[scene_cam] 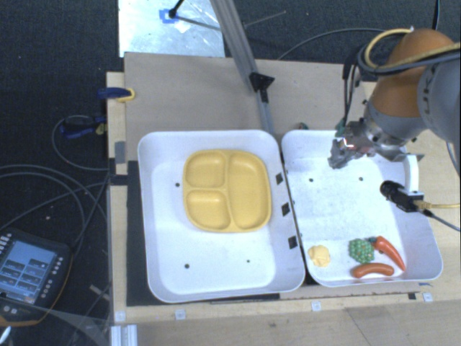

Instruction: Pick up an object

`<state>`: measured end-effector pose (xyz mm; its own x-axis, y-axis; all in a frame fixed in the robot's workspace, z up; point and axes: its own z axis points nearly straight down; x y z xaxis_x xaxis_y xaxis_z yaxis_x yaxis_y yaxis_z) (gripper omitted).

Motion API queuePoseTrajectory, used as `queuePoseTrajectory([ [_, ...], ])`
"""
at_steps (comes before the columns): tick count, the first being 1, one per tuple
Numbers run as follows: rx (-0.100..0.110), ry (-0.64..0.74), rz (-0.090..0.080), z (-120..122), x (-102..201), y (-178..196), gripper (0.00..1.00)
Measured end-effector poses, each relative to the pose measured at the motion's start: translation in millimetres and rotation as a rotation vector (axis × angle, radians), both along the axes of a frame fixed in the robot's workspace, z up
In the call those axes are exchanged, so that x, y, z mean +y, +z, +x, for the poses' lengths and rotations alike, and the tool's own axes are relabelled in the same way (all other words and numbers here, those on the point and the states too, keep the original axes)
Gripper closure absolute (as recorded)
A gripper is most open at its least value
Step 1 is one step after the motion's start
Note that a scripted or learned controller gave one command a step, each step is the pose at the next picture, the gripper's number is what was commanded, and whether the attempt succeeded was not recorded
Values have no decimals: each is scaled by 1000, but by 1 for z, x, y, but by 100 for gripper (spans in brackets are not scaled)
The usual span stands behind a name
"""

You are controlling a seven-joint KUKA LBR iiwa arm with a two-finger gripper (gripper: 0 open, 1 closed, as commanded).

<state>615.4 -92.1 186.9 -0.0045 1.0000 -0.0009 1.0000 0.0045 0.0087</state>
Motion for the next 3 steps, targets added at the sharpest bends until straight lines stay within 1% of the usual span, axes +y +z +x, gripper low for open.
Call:
queuePoseTrajectory([
  [1, 0, 2, 0, 12, 1, 54, 100],
  [2, 0, 2, 0, 14, 1, 108, 100],
  [3, 8, 6, 3, 25, 60, 91, 100],
])
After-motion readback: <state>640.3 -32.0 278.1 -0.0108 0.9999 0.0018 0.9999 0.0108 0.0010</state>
